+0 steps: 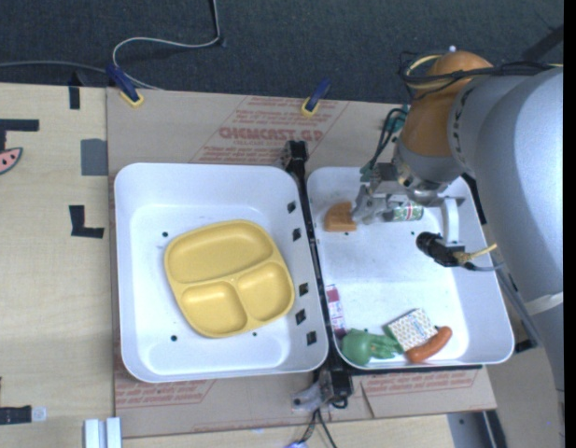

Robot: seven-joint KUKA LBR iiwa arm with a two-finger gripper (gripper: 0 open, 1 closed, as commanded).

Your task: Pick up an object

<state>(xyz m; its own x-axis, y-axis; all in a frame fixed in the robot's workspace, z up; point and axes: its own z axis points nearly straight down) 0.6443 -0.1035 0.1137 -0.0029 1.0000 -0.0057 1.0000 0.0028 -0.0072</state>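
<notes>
My gripper (366, 203) is low over the far part of the right bin (390, 273). A small tan-orange block (340, 218) lies on the bin floor just left of the gripper, touching it or nearly so. A small green-and-white bottle (405, 214) lies on its side just right of the gripper, partly under the wrist. At the near edge of this bin lie a green toy (368, 345), a speckled square cracker (411, 327) and an orange-red sausage shape (429, 343). Nothing shows as lifted.
The left bin (143, 278) holds a yellow divided plate (230, 276). A small red-and-white wrapper (333, 304) lies against the right bin's left wall. The divider (306, 250) between the bins runs just left of the block. The arm (512, 157) covers the right bin's far right corner.
</notes>
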